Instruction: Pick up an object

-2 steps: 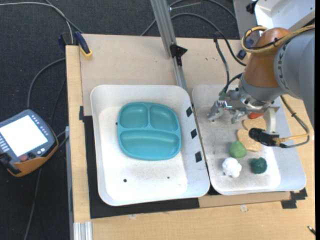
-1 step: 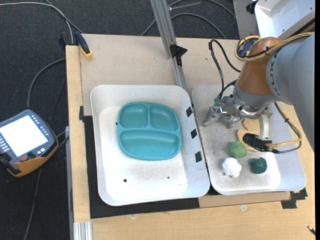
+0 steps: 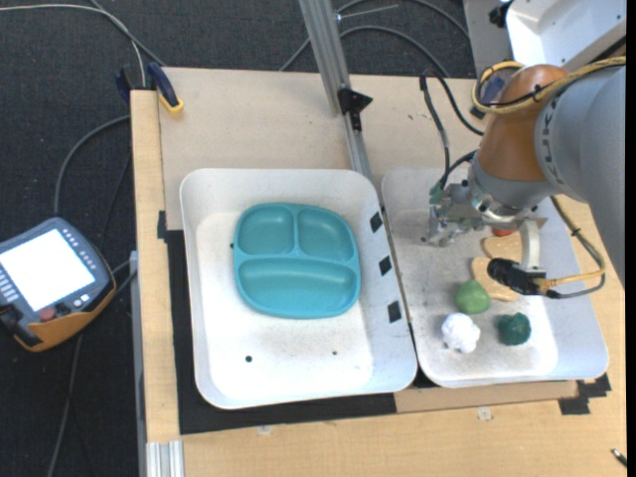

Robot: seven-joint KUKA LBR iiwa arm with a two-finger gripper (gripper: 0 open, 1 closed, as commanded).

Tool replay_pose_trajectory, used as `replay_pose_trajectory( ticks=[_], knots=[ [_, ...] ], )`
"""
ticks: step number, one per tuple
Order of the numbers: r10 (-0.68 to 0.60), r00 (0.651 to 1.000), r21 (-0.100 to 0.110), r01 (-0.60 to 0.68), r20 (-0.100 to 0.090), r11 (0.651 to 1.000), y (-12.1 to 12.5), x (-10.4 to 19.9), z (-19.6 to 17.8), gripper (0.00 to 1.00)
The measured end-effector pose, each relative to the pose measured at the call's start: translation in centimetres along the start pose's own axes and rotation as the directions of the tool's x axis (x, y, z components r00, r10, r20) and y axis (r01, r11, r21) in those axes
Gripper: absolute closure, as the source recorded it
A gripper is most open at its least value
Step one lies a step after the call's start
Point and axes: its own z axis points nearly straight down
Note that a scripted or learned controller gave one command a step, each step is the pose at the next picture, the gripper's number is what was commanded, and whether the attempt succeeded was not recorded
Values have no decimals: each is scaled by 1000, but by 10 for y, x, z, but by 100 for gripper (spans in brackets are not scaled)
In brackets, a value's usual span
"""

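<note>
Task status: not yet accomplished, as far as the view shows. The gripper (image 3: 439, 229) is hanging low over the far-left part of the right bin (image 3: 571, 351), above bare floor. Whether it is gaping or closed cannot be told from this angle, and nothing is showing in its grasp.

Candidate objects are lying toward the near side of that bin: a light green ball (image 3: 473, 297), a white lump (image 3: 460, 332) and a dark green piece (image 3: 514, 328), all apart from the tool. The left bin (image 3: 209, 366) is carrying a teal divided plate (image 3: 296, 260).

Remaining, in my judgement: reaching an object, closing on it, lifting.
</note>
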Motion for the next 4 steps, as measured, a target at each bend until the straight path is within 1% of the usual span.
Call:
replay_pose_trajectory(
  ticks=[1, 2, 3, 4],
  knots=[
    [0, 1000, 2, 0, -2, 1000, -7, 1, -49, 100],
    [-2, 1000, 2, 2, -2, 1000, -3, -2, -94, 100],
    [-2, 1000, 0, 2, -1, 1000, 3, -12, -147, 100],
    [-7, 1000, 9, 7, -5, 1000, -3, 47, -144, 100]
  ],
)
